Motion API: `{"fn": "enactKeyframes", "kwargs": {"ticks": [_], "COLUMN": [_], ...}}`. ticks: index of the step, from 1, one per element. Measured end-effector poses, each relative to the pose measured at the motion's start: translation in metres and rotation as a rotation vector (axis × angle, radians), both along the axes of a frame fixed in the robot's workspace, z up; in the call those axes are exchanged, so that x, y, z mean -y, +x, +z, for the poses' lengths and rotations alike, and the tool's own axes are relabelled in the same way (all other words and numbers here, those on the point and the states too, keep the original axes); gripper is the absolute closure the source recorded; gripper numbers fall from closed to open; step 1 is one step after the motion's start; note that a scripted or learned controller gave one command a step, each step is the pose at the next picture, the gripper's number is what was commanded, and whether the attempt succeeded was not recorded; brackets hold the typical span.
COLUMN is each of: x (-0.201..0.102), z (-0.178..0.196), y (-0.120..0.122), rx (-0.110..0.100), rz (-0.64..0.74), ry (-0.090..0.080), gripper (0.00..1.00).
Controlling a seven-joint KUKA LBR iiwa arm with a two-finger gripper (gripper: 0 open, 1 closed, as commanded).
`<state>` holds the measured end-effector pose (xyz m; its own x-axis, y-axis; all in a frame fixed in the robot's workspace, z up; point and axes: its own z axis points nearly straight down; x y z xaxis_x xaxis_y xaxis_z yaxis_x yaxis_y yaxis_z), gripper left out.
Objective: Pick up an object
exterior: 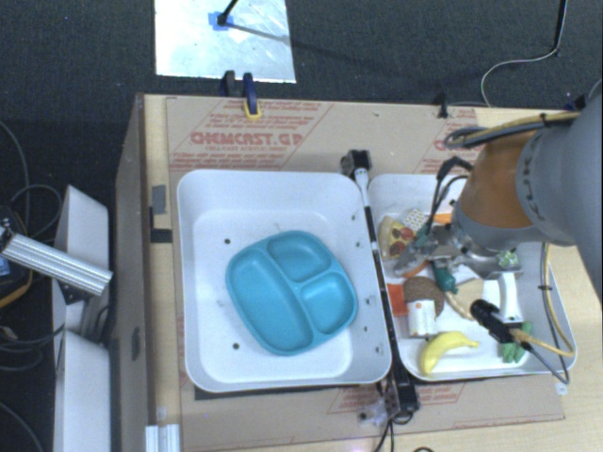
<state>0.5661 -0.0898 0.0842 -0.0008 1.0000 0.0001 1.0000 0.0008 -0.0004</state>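
We are looking down as the arm (528, 186) is reaching into the right bin (556, 337), the gripper (435, 257) hanging low among the clutter; we cannot tell its state or whether it is holding anything. Taking the banana (446, 348) as our landmark: it is lying at the bin's near edge, below the gripper, with a small white block (420, 320) just above-left of it. We are judging the banana a light, smooth, curved toy, best pinched across its thick middle.
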Motion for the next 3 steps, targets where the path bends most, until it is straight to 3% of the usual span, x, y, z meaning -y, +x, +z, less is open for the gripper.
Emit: {"fn": "enactKeyframes", "kwargs": {"ticks": [1, 2, 3], "x": [-0.001, -0.001, -0.001], "z": [0.000, 0.011, 0.011], "y": [-0.013, -0.012, -0.012], "rx": [0.001, 0.003, 0.003], "rz": [0.000, 0.001, 0.002], "ry": [0.000, 0.000, 0.000], "gripper": [0.00, 1.00, 0.00]}}
